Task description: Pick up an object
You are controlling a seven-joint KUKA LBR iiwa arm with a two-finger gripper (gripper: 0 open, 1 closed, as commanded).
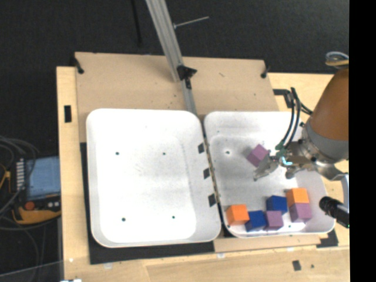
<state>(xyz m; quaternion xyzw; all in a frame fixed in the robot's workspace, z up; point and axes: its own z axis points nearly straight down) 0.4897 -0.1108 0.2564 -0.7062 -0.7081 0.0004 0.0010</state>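
A robotics lab or test cell. A plywood surface carries two white bins side by side, with foam blocks in the right one. A metal pole slants overhead. Loose cables and a control pendant lie on dark carpet.

Two bins sit side by side on the bench: the right bin touches the left bin along their shared edge. Within the right bin, one lone cube lies near the middle, with the gripper just beside it toward the arm. A cluster of cubes lies along the right bin's near edge, well apart from the lone cube.
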